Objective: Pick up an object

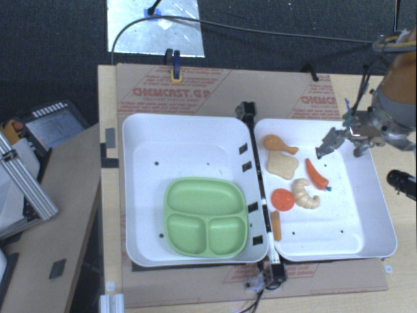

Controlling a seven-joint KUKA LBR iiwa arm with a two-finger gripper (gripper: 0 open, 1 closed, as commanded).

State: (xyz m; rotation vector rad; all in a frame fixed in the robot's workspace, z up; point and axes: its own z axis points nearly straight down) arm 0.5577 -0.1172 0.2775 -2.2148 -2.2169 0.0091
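Several toy foods lie in the right bin (365, 240): a chicken drumstick (280, 143), a beige bread slice (283, 166), a red chili pepper (316, 173), a pale croissant-like piece (305, 193), a red tomato slice (283, 199) and a small orange carrot stick (275, 226) by the bin's left wall. My gripper (342, 142) hangs above the bin's upper right part, to the right of the drumstick and above the chili. Its fingers are spread apart with nothing between them.
The left bin (140, 149) holds a green divided plate (205, 216). A black clamp (247, 111) sits at the top of the seam between the bins. Cables cross the dark background, and a metal sheet (155, 15) lies behind the bench.
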